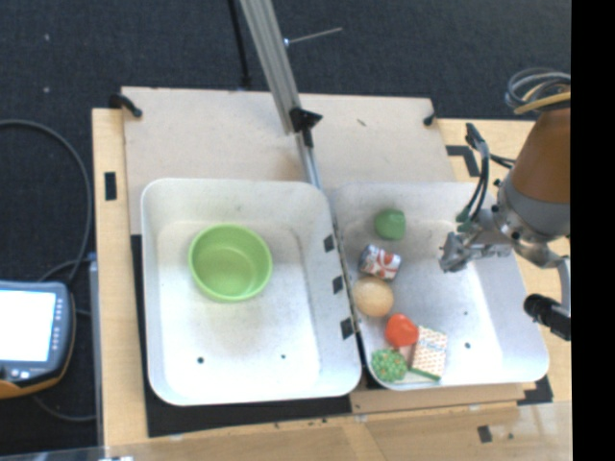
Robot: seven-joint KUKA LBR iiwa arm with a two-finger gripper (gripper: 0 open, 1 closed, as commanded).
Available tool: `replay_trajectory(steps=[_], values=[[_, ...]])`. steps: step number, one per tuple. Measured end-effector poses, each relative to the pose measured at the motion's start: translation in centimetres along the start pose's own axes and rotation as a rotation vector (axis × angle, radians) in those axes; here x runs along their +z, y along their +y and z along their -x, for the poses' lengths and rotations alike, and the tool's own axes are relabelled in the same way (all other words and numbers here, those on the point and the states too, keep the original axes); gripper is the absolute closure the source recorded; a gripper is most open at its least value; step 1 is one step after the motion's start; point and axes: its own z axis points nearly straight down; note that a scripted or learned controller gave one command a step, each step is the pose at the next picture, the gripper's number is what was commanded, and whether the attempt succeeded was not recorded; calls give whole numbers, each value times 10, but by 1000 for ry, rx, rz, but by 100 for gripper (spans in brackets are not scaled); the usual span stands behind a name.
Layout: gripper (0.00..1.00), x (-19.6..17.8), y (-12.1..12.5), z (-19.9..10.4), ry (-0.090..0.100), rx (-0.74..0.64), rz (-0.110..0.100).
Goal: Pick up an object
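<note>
Left bin (173, 353): green bowl (230, 262). Right bin (500, 334): green ball (390, 224), crumpled can (381, 261), tan ball (373, 299), red piece (402, 330) (others adjacent). Gripper (454, 255) state indeterminate, nothing visibly held.

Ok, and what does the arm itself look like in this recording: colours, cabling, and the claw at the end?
The arm enters from the view's right: a rounded orange band above a grey wrist section. Dark cables loop beside it, and lighter cable loops sit above it near the frame edge. The claw is a small dark grey metal piece, too blurred to read any markings.
</note>
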Motion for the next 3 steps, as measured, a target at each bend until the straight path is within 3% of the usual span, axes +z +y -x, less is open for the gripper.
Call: replay_trajectory(steps=[3], values=[[100,19,73,-147,2,-3,-3]])
